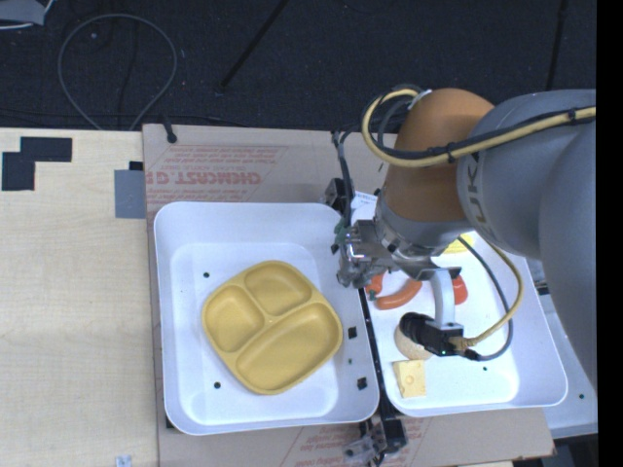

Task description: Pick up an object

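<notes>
From where I stood, the grey arm (531, 163) reached in from the right, and its gripper (355, 261) hung low over the seam where the two white bins met. Its own body hid the tips, so I could not tell how far open it was or whether it had hold of anything. The left bin (190, 397) held a yellow divided plate (271, 327), lying flat and a little askew, just beside the gripper and below it in the view. In the right bin (531, 363) an orange-red piece (397, 298) lay close under the wrist, partly covered by it. A pale rounded thing (408, 336) sat nearer the front, and a small yellow block (412, 378) lay just beyond that, near the bin's front wall. Both bins rested on a sheet of printed cardboard (243, 168) laid over the pale wooden bench (68, 309).
</notes>
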`<state>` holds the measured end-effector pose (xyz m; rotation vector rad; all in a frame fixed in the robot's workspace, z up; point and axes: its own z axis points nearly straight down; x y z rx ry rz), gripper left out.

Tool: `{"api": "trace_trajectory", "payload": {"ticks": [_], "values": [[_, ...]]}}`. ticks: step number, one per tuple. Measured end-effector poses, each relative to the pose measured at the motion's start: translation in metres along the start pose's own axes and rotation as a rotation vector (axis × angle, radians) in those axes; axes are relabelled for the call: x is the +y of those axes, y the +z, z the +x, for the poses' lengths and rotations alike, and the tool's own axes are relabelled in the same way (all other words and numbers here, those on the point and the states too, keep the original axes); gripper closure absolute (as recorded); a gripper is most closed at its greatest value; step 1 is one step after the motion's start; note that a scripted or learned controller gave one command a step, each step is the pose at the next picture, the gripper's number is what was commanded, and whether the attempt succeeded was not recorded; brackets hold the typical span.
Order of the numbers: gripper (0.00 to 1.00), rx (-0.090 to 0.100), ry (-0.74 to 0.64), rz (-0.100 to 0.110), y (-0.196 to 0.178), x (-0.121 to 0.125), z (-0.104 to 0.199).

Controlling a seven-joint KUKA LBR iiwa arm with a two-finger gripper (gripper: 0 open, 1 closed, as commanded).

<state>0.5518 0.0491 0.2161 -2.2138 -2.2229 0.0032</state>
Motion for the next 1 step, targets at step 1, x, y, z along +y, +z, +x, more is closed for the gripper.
{"api": "trace_trajectory", "payload": {"ticks": [1], "values": [[1.00,0.000,-0.001,-0.001,-0.0138,-0.0049,0.0524]]}}
